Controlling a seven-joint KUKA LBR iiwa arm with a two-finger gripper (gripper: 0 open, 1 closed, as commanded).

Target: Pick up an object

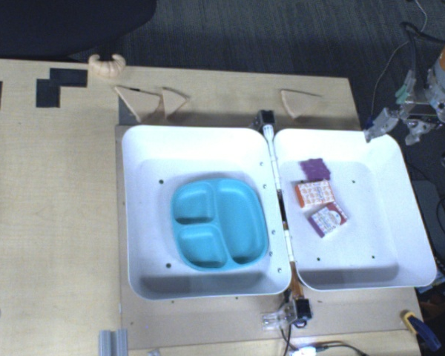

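The end effector (380, 127) hung at the right bin's (400, 199) upper right corner; whether it was open could not be told. 3 small packets lay in that bin: purple (314, 169), orange (314, 194), maroon (327, 219). A blue divided plate (219, 223) sat in the left bin (144, 199).

tray (219, 225) in left bin (144, 199), maybe packets (320, 199) right

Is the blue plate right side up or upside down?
Right side up. The blue plate lies flat in the left bin, and its three hollow sections face upward.
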